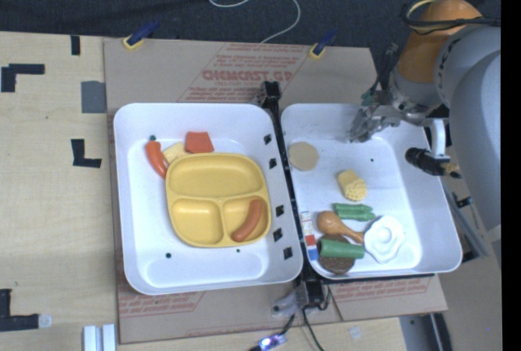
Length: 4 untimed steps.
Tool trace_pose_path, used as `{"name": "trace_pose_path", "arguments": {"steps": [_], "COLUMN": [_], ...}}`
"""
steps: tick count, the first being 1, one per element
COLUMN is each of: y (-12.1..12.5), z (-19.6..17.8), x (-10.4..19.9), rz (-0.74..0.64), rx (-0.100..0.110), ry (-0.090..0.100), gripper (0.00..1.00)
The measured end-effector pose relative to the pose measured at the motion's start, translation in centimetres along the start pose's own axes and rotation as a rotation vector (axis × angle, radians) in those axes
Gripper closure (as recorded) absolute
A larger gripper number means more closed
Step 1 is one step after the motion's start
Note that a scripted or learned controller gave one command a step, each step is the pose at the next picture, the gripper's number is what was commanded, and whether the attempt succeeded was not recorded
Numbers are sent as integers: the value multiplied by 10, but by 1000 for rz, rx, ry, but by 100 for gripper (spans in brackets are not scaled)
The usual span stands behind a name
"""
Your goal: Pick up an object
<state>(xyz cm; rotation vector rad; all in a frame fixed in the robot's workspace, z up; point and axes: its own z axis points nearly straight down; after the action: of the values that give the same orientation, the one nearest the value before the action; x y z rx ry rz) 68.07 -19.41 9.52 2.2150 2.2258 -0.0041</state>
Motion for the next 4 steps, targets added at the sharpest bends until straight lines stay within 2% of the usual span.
{"name": "trace_pose_path", "arguments": {"steps": [3,4], "y": [3,-6], "z": [-132,-121], "x": [-1,53], "rz": [4,-1], "rx": [-4,1], "ry": [2,4], "gripper": [100,100]}}
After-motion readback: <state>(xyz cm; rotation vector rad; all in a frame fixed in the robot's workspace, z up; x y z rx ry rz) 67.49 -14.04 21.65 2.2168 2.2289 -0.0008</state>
